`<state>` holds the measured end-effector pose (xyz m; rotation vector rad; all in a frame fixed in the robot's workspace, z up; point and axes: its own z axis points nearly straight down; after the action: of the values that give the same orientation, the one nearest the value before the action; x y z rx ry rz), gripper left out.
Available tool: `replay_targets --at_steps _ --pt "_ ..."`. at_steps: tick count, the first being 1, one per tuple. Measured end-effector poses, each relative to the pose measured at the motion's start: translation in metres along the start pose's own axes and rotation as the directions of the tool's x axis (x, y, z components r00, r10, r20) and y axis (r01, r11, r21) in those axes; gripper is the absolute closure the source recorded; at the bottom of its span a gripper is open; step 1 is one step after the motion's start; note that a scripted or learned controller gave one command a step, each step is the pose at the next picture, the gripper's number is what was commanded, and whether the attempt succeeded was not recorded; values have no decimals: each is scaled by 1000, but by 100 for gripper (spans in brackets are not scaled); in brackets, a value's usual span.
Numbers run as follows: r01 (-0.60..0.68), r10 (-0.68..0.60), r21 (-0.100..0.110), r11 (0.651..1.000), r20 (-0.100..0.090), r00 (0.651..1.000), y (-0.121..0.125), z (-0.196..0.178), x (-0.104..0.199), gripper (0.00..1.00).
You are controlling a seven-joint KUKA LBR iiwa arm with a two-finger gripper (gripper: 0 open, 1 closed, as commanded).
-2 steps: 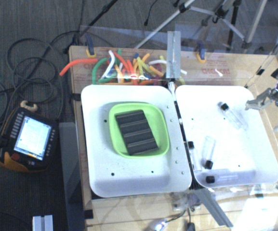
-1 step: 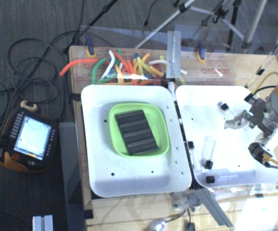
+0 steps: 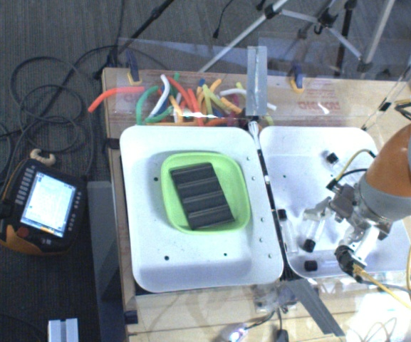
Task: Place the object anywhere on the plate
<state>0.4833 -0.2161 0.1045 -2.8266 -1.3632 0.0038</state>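
The dark grey ridged rectangular block (image 3: pixel 201 196) lies flat on the lime-green rounded square plate (image 3: pixel 241 184), w/ three raised bars across its top, long side running slightly tilted toward bottom right; it covers most of the plate's centre, green rim showing all round. Plate sits in the left shallow white bin (image 3: pixel 144 212), roughly mid-bin, w/ bare white floor wide below it and narrower at left. My pincer (image 3: pixel 319 230) hangs over the right shallow white bin (image 3: pixel 298 148), well apart from block and plate; can't tell how far it's parted, and I see nothing clearly held in it. My grey arm w/ orange band (image 3: pixel 397 166) comes in from the right. Small dark bits dot the right bin floor near my pincer. Both bins rest side by side on the wooden table (image 3: pixel 116 105); a bunch of coloured flexible tubes, orange, green, white, yellow (image 3: pixel 191 100), lies along its far edge. Left of table, on dark carpet floor (image 3: pixel 41 20), sits a black and orange handheld pendant w/ lit screen (image 3: pixel 40 206), black cables (image 3: pixel 41 91) looping near it.
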Motion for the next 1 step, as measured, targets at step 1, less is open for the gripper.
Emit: replay_targets --at_steps 1 --pt "136 -136 -5 991 2 991 16 -112 16 0"
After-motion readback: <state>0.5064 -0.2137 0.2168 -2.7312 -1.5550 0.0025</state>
